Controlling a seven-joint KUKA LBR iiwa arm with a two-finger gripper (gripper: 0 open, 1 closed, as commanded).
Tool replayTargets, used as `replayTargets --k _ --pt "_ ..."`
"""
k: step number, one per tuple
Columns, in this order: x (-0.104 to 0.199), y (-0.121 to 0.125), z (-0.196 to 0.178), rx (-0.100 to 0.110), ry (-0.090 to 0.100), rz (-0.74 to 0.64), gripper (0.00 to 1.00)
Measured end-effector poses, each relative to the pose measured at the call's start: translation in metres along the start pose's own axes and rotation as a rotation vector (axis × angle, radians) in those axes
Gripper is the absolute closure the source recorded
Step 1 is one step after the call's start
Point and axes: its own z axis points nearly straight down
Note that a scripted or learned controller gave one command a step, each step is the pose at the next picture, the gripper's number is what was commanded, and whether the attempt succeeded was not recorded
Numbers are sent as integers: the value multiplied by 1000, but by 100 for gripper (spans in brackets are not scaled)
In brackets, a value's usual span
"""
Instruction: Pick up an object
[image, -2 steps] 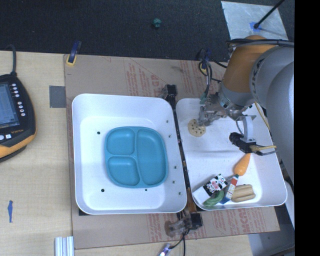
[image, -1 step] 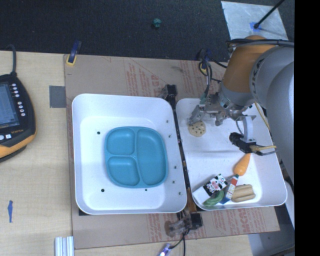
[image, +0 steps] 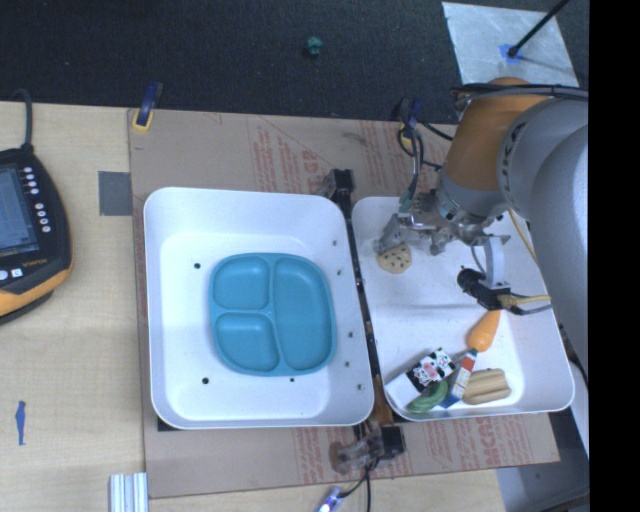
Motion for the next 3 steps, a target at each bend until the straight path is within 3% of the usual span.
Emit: replayTargets --k 2,3 --pt "1 0 0 0 0 -1 0" --pt "1 0 -11 1 0 -2 100"
